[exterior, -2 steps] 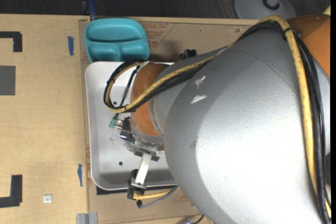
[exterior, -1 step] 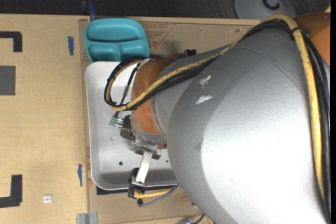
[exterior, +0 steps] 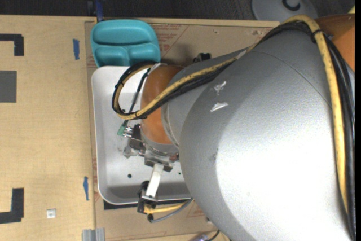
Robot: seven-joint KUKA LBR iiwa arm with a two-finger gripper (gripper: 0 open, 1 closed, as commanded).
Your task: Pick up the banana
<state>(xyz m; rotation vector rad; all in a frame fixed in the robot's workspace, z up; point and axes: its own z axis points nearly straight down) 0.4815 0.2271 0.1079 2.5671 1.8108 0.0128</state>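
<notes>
Camera view looks down on a white bin (exterior: 104,121) whose 9 o'clock wall and part of whose floor are bare. The rest of it, from the middle out toward 3 o'clock, is covered by the grey arm (exterior: 265,138), which comes in from 3 o'clock and spreads over much of the picture. An orange band (exterior: 152,104) sits on the arm above the wrist, and a black and yellow cable (exterior: 127,93) loops past it on the 9 o'clock side.

The pincer (exterior: 134,145) is low inside the bin, near the middle of its uncovered floor, showing as a cluster of metal parts under the wrist. Whether it is open, closed or gripping anything I cannot tell, because the wrist hides its working end. Where the banana lies relative to the pincer I also cannot tell: the arm hides most of the bin.

At the bin's 12 o'clock end a teal moulded piece (exterior: 125,42) rests across the rim, partly over the brown bench (exterior: 45,121). The bin floor around the pincer is white with a few small dark specks (exterior: 130,176) toward 6 o'clock. Strips of blue tape (exterior: 76,49) mark the bench just off the bin's 9 o'clock side, and a grey round stand base (exterior: 276,1) sits on the dark floor at 1 o'clock.
</notes>
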